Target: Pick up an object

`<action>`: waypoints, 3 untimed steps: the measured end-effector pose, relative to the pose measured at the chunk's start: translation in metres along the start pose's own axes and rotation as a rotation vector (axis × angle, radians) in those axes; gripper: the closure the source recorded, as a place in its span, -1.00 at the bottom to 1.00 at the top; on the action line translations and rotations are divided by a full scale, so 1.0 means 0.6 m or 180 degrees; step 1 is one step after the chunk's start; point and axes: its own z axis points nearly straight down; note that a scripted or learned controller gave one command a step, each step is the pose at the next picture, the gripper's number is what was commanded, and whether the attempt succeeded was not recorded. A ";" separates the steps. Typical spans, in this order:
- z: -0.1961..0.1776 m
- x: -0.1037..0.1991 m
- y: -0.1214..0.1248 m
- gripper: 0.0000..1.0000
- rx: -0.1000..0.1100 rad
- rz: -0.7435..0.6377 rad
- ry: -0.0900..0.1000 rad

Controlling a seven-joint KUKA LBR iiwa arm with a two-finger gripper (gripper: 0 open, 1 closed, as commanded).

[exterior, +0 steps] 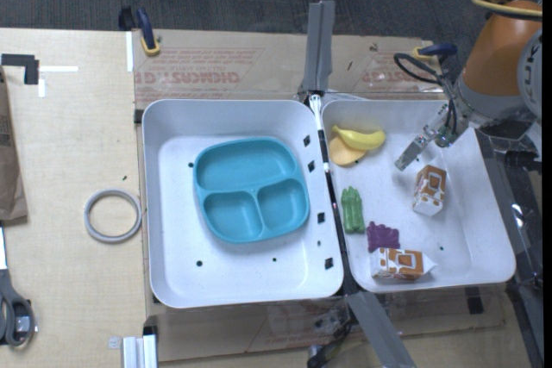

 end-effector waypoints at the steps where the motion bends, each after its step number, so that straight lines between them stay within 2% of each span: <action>1: -0.046 0.039 -0.090 -1.00 0.0003 0.0744 0.0000; 2: -0.121 0.078 -0.095 -1.00 0.0005 0.1378 0.0000; 3: -0.041 0.096 0.119 -1.00 0.0006 0.1193 0.0002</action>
